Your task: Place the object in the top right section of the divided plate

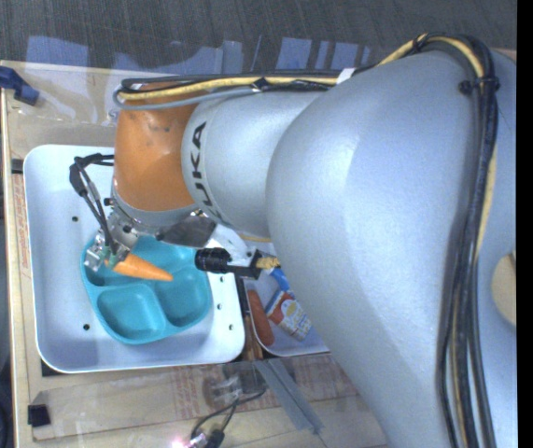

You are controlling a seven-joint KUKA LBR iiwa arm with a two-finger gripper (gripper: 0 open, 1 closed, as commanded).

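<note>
A blue divided plate [149,308] lies in the left white bin [56,250]. An orange toy carrot [145,269] rests across the plate's upper part, pointed tip toward the right and thick end at the plate's left rim. My gripper [107,248] hangs under the orange wrist band, right at the carrot's thick end. The wrist hides much of the plate's upper sections and the gripper's tips, so whether it grips the carrot cannot be made out.
The grey arm covers most of the right bin [280,348]; a red sausage [259,321] and a small colourful packet [291,315] show at that bin's left side. Black cables [84,180] loop beside the wrist above the left bin.
</note>
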